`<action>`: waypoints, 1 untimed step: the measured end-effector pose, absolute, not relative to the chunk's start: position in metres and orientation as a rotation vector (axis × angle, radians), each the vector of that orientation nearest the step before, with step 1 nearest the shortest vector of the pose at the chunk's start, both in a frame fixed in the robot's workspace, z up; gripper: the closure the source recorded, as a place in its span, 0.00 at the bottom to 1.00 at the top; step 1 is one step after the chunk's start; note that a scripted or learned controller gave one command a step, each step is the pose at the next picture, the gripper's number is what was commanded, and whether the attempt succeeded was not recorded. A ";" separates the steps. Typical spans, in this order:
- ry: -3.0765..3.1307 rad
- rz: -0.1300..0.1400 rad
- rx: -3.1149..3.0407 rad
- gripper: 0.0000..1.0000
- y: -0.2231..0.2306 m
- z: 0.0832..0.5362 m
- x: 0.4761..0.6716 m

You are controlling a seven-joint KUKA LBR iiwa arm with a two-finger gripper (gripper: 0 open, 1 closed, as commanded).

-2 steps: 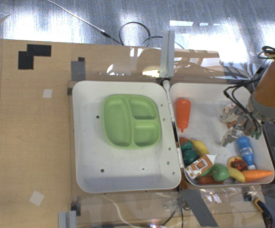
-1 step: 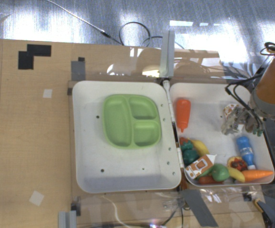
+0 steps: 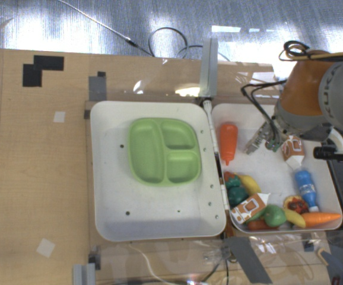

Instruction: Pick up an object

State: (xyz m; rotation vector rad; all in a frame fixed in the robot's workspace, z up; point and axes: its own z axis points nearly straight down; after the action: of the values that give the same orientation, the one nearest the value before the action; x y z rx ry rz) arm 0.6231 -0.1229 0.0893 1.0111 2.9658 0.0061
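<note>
A wooden counter (image 3: 35, 159) carries two shallow white bins side by side. The left bin (image 3: 109, 212) holds a green divided plate (image 3: 162, 151), lying flat near its middle. Just across the shared rim, the right bin (image 3: 266, 168) holds the toys on offer: an orange bottle (image 3: 228, 141) lies lengthwise near the rim, and below it a cluster gathers along the near edge, with a dark green piece (image 3: 237, 192), a yellow banana-like piece (image 3: 250, 184), a small brown-and-white carton (image 3: 248, 208), a green round fruit (image 3: 274, 216) and, at the far right corner, an orange carrot (image 3: 321, 219). A blue bottle (image 3: 306, 189) lies beside them, above the carrot, and a second small carton (image 3: 292, 150) lies above that. The grey arm with its orange band (image 3: 305, 91) reaches in from the right, its gripper (image 3: 263, 140) low over the bare floor of the right bin, between the orange bottle and the second carton. The jaws appear slightly parted, though the view is blurred there, and nothing is seen between them.
</note>
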 end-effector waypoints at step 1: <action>2.963 -0.001 0.974 1.00 -0.200 0.205 0.637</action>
State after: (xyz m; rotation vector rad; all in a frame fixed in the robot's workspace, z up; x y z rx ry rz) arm 0.6368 -0.1999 0.2049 0.9741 2.9632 -0.0012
